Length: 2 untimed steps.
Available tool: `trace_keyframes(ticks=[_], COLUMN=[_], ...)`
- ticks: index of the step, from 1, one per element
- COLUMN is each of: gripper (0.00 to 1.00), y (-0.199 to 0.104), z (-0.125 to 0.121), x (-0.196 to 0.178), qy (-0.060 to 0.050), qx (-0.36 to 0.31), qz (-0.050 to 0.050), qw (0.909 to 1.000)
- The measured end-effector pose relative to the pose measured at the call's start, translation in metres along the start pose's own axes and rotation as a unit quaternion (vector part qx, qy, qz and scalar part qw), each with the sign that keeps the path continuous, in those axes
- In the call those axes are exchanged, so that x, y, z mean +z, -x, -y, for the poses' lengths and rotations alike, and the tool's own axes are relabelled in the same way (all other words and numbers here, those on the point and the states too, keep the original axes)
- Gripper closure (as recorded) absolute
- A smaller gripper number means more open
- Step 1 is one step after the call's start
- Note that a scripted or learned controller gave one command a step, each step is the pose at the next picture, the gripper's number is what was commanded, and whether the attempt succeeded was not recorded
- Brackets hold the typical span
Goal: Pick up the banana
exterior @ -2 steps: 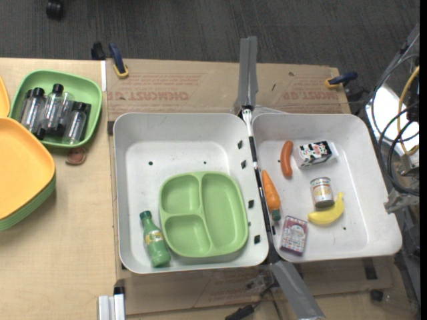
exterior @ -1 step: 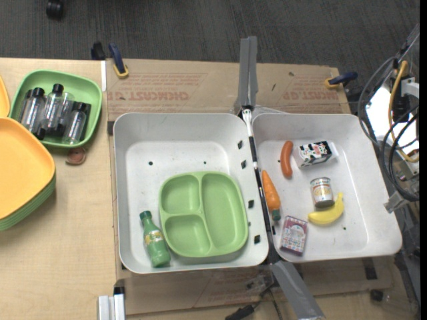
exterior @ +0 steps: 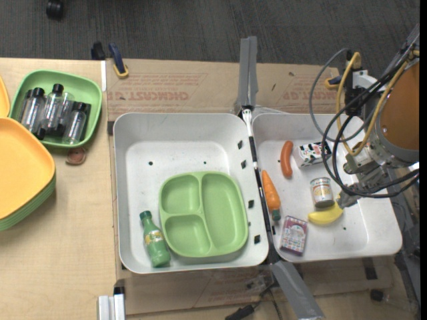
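Observation:
The yellow banana lies on the floor of the right white bin, near its front and a little right of the middle. My gripper comes down from the right on the grey arm. Its tip sits right at the banana's upper right end, touching or almost touching it. Cables and the wrist hide how the jaws stand. The banana looks to be resting on the bin floor, not lifted.
Beside the banana are a small jar, a pink packet, a carrot, a red sausage and a small white box. The left bin holds a green divided plate and a green bottle.

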<state>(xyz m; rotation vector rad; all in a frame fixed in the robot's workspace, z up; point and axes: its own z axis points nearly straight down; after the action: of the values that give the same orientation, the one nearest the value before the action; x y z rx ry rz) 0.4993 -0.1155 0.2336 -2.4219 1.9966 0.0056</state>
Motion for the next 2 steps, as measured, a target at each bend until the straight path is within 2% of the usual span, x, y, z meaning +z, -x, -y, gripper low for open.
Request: trace_keyframes(ticks=[1,2], gripper=[1.00,1.00], y=[-0.063,-0.082], z=[-0.027,-0.026], x=[-0.001,-0.010], qy=[-0.001,-0.002], qx=[-0.045,0.159], qz=[0.000,-0.001], qw=[0.9990,0.9873])
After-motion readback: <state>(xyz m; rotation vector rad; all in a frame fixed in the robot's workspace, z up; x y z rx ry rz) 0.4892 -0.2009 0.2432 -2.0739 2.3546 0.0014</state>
